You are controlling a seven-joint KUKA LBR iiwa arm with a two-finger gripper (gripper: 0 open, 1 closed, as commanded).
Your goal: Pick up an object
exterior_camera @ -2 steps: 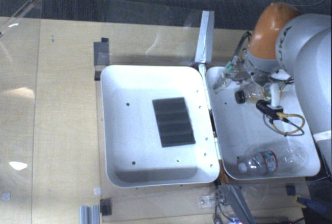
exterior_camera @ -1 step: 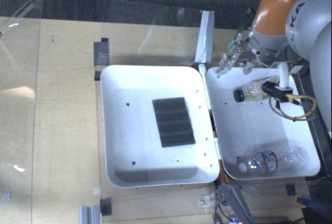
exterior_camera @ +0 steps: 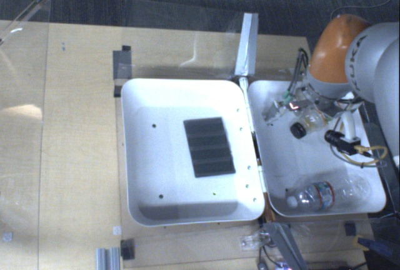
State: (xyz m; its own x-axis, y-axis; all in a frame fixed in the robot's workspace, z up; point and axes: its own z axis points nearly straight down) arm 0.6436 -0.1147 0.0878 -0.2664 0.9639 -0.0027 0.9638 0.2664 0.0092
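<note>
Arm [exterior_camera: 369, 69] hangs over the upper part of the right bin [exterior_camera: 275, 156], gripper [exterior_camera: 299, 114] low, likely the reach-in step. Can't tell the claw's state; wrist clutter and cables hide it. Plastic bottle [exterior_camera: 315, 195] lies at lower right, apart from it. Dark pad [exterior_camera: 209, 147] sits mid left bin [exterior_camera: 144, 137]. Next: descend onto a target.

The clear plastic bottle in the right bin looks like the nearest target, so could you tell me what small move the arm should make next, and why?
Probably a short shift toward the view's bottom edge. The gripper sits over the upper part of the right white bin, while the clear plastic bottle lies on its side near that bin's lower rim, apart from it. The dark ribbed rectangular pad lies in the left white bin, farther off.
</note>
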